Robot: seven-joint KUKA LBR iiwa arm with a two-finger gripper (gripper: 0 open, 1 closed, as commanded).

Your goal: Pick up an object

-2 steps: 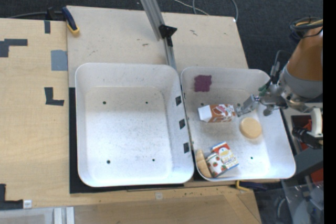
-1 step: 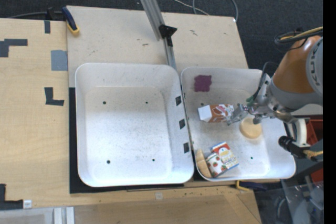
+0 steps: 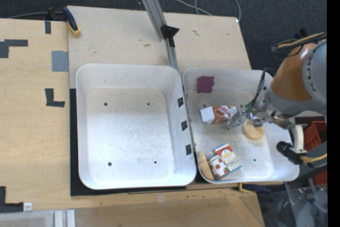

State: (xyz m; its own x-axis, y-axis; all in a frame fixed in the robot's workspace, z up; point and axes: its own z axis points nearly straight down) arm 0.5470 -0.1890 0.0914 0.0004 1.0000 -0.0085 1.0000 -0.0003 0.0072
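The hand (image 3: 237,120), its grip state impossible to tell, is hovering seemingly just right of the small red-and-white crumpled packet (image 3: 219,114), touching or nearly so.

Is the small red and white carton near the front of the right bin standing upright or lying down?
Lying down. The carton rests flat on the right bin's floor, its printed face turned up toward the camera.

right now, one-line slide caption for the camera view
KUKA arm's gripper low in the right bin beside a small carton, purple block behind.
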